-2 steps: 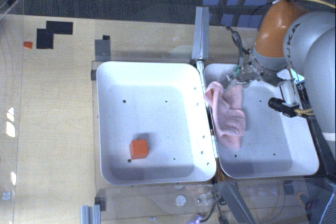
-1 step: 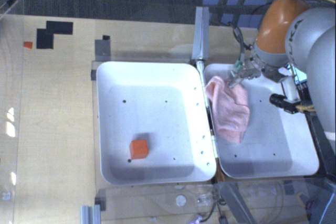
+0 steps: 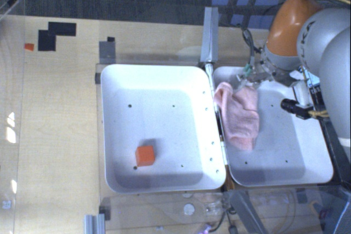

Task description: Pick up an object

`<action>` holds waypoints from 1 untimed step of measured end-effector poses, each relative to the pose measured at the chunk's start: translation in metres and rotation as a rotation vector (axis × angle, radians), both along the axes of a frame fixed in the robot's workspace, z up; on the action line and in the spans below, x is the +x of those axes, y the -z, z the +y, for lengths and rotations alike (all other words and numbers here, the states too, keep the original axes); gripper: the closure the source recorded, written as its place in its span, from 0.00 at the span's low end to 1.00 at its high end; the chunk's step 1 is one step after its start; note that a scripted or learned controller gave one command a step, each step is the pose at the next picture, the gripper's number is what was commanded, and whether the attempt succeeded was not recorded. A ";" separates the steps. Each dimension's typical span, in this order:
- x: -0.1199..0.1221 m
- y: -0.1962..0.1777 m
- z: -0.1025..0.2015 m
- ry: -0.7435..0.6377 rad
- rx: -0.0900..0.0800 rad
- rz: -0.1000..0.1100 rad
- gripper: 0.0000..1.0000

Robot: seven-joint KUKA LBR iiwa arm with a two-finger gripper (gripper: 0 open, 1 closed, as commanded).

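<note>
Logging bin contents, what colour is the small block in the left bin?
Orange block, seen in the camera view.

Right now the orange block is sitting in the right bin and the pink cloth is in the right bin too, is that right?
Not quite. The camera view shows the orange block in the left bin, near its front. The pink cloth is indeed in the right bin, lying along its left side.

2 bins side by side on bench (image 3: 60,134). Left bin (image 3: 115,118): block (image 3: 145,155) near front-left. Right bin (image 3: 290,164): cloth (image 3: 239,116) by its left wall, gripper (image 3: 251,76) at cloth's rear end; arm (image 3: 318,35) comes in from right.
</note>
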State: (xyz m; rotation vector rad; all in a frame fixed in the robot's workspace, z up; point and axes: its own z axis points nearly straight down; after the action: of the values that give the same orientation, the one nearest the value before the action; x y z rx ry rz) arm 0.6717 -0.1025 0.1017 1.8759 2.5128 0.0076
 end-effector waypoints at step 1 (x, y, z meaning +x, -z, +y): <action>-0.005 -0.063 -0.053 0.091 -0.002 -0.002 0.00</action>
State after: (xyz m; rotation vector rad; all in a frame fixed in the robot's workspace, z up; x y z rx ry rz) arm 0.6665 -0.1552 0.1649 1.9858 2.4229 0.0073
